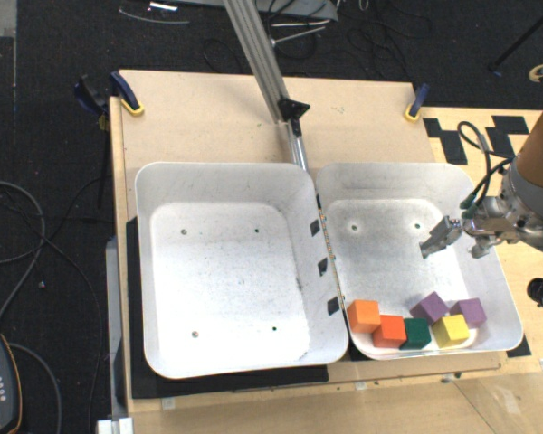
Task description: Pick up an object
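Over the right-hand shallow white bin (407, 208), the grey two-finger gripper (457, 240) hangs with its jaws spread apart and nothing between them.

Below the jaws and a little toward the near rim, six small blocks cluster in the bin's front corner, well apart from the fingertips: an orange cube (364, 314) farthest left of the jaws, a red-orange cube (391, 331) touching it, a dark green cube (417, 334) next along, a yellow cube (451, 330) just beside that, and two purple cubes, one (429, 306) closest under the jaws and the other (471, 311) to its right. One dark finger (437, 238) points down-left toward the bin floor. Far to the jaws' left lies the left-hand shallow white bin (222, 269), resting on the tan wooden bench (208, 116).
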